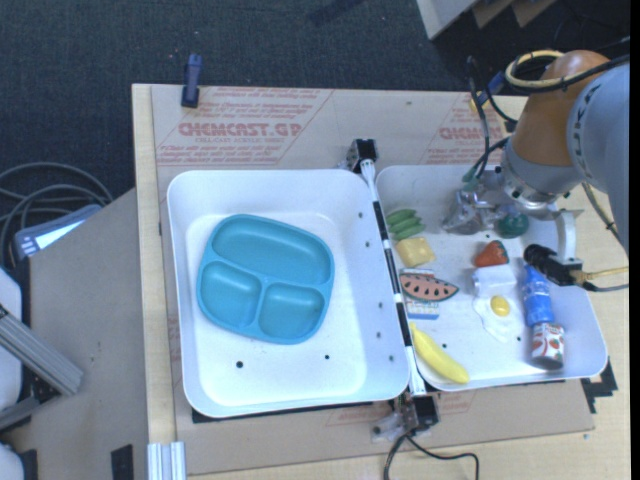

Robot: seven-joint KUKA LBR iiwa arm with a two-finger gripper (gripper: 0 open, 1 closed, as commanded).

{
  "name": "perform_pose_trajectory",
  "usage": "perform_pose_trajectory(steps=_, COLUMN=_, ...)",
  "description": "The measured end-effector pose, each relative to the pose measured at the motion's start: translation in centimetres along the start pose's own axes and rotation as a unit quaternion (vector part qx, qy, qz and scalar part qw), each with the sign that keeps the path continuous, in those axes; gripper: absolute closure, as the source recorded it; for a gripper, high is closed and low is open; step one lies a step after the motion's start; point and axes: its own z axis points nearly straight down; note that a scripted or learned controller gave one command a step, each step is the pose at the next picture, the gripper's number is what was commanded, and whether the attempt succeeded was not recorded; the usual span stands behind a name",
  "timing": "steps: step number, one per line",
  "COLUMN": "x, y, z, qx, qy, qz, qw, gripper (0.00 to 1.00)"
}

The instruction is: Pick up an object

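Observation:
My gripper (466, 212) hangs low over the far part of the right bin (590, 343), with the grey arm and its orange band rising behind it to the right. A small teal piece (514, 224) lies just right of the gripper, and a red-orange piece (490, 254) sits just in front of it. Further left in the bin are a green pea pod (405, 221), a yellow block (415, 251) and a watermelon slice (428, 289). A fried egg (497, 308), a blue bottle (540, 316) and a banana (440, 356) lie nearer the front.
The left bin (190, 368) holds a blue divided plate (265, 278). A black clip (362, 152) sits at the far end of the seam between the bins. The bins rest on a cardboard sheet (250, 128), with a small blue object (190, 78) at its far left edge.

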Motion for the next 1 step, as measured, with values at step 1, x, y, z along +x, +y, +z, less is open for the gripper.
perform_pose_trajectory(steps=1, x=6.70, y=-3.94, z=-8.98, qx=0.001, qy=0.001, qz=0.000, qw=1.0000, gripper=1.00)
